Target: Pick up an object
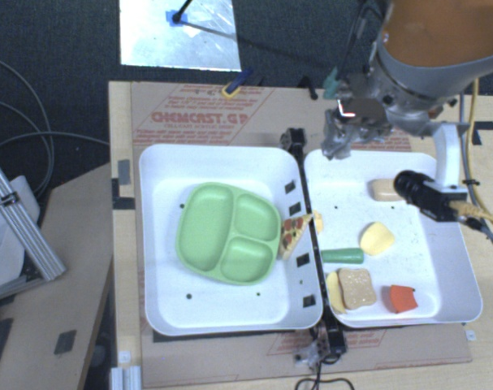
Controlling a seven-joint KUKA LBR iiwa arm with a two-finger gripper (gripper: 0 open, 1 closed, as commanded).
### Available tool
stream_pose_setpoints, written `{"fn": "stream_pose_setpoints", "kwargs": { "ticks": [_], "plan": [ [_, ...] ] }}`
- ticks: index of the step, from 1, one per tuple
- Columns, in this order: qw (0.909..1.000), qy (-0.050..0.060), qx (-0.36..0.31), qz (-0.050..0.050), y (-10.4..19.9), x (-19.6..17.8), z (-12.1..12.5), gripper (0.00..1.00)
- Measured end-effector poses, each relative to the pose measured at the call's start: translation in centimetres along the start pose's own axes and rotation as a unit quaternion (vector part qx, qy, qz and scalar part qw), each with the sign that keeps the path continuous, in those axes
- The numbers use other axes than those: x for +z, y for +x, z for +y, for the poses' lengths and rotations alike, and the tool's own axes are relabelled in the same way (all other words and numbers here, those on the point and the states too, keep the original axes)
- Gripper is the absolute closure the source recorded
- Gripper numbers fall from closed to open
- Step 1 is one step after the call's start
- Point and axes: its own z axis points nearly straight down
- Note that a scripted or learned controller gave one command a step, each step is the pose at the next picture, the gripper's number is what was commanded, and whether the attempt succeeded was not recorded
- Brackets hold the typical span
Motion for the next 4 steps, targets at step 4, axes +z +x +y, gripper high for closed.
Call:
{"fn": "stream_pose_setpoints", "kwargs": {
  "ticks": [4],
  "plan": [
    [0.9999, 0.013, -0.002, -0.002, 6.9, 14.6, -2.9, 1.00]
  ]
}}
